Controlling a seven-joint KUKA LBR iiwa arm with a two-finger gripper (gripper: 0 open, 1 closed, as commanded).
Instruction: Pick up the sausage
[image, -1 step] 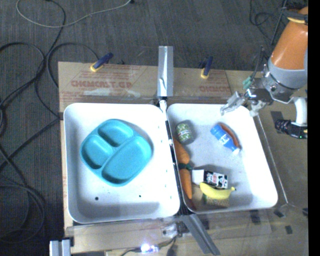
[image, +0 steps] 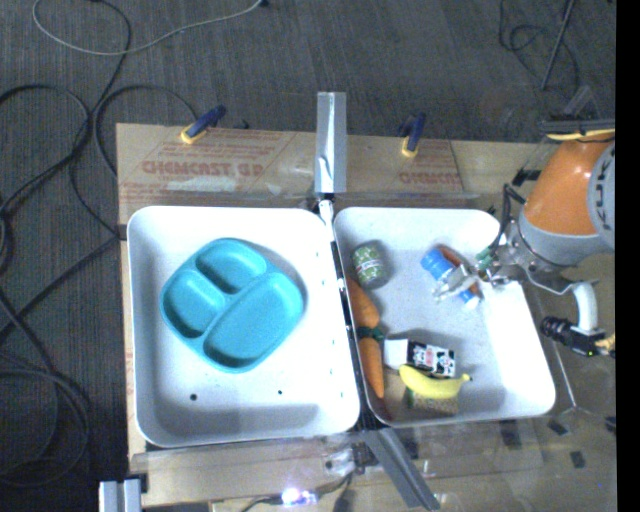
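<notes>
A: Gripper (image: 462, 283) is low in the right bin (image: 520, 395), far right part, arm reaching in from the right. I cannot tell how wide it is set; it's a blur of metal down there.

B: And the sausage?

A: There's a thin reddish piece (image: 452, 256) right at the gripper, beside a blue object (image: 436, 264). That looks like the sausage, though too small to be sure, and I cannot tell if anything is actually gripped.

B: Count the bin for me.

A: One green can (image: 369, 263) in the far left part. One carrot (image: 369, 345) lying along the left wall. One small carton (image: 428, 356) near the middle. One banana (image: 432, 380) just nearer than the carton, and one brownish thing (image: 432, 402) under it by the near wall.

B: Room to move?

A: Open white floor between the can and the gripper, and more in the near right corner. The near left corner is crowded.

B: Other side?

A: Left bin (image: 160, 400) holds one blue divided plate (image: 234, 303), three compartments, bare floor around it. Two clamps, one (image: 203, 124) and another (image: 410, 135), on the desk's (image: 240, 165) far edge.
</notes>
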